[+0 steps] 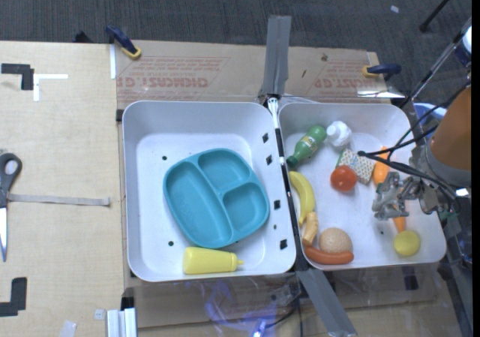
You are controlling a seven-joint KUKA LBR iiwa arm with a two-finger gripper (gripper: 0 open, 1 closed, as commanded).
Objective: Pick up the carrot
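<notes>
Right of the tomato (343, 179), in the right bin (360, 112): the carrot (381, 171), an orange shape lying slantwise, upper end near the tomato's height. Partly hidden under the gripper (391, 205), which hangs lower right of the tomato, directly over the carrot's middle. Whether open, closed or clamped on anything: cannot tell from this angle, too tangled with cables and metal. Another sliver of orange below the gripper, possibly the carrot's far end; cannot tell for certain.

Just right of the tomato and touching the carrot's upper end: a speckled sponge-like block (355, 166). Above-left of the tomato: a green bottle (307, 145) lying tilted. Above the tomato: a small white object (338, 132). Left of the tomato, along the bin wall: a banana (303, 190). Below the tomato: a bun (334, 239) with a sausage (328, 256) just beneath. Lower right of the tomato, past the gripper: a yellow ball (406, 243).

Far left of the tomato, in the left bin (142, 200): a blue divided plate (216, 197) and a yellow squeeze bottle (208, 260) beneath.
</notes>
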